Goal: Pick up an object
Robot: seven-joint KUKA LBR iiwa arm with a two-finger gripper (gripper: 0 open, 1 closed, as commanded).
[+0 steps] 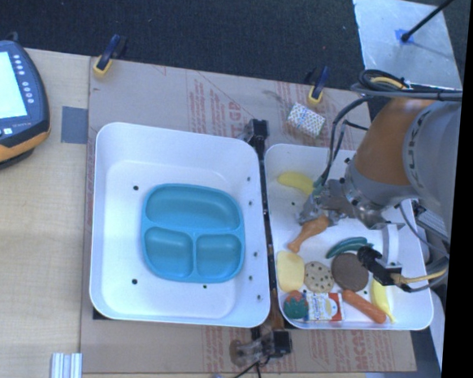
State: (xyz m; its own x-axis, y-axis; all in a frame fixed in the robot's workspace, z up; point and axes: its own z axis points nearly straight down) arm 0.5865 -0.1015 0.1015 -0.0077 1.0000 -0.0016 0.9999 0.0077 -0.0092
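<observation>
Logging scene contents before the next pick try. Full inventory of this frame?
bins: 2, white, side by side on the bench
tray: 1, blue, three compartments, in the left bin
banana: 1, yellow, right bin, far left corner
carrot: 1, orange, right bin, by the gripper
cucumber: 1, dark green, right bin, middle
disc: 1, brown, right bin, below the cucumber
cookie: 1, tan with dark spots, left of the disc
yellow block: 1, right bin, left edge
packet: 1, white and red, right bin, near edge
sponge: 1, white, speckled, on the cardboard behind the bins
pendant: 1, orange and grey, with a screen, far left
clamps: 2, blue and yellow, cardboard's far edge
arm: 1, grey and orange, over the right bin
gripper: 1, low in the right bin
</observation>
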